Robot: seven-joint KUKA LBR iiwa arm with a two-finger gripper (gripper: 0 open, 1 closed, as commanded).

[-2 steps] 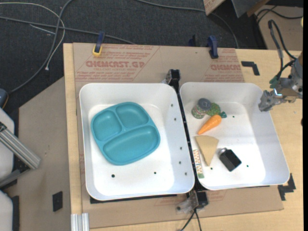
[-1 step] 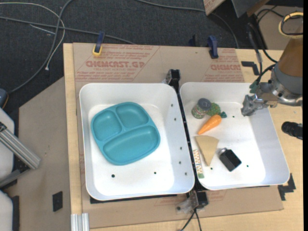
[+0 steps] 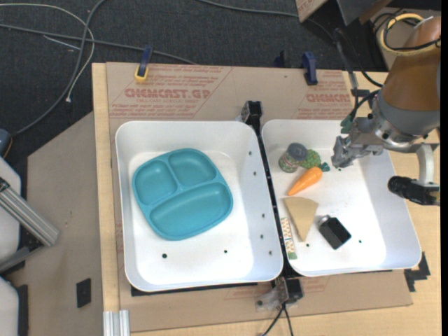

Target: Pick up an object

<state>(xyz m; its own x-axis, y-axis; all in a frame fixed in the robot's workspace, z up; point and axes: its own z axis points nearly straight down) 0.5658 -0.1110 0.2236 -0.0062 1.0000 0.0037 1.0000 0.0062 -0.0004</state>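
The right bin (image 3: 381,208) holds an orange carrot (image 3: 306,180), a small green and grey can-like object (image 3: 295,157), a tan wedge (image 3: 302,215) and a black block (image 3: 334,232). My gripper (image 3: 341,157) hangs over the upper part of this bin, just right of the carrot's leafy end and the can-like object. Nothing shows between its fingers. The arm's orange band (image 3: 413,68) rises above it at the right.
The left bin (image 3: 133,208) carries a blue divided plate (image 3: 183,192). A black clamp (image 3: 251,111) sits at the top of the seam between the bins. Blue clips (image 3: 144,60) hold the cardboard at the back. A black fitting (image 3: 413,190) overhangs the right bin's edge.
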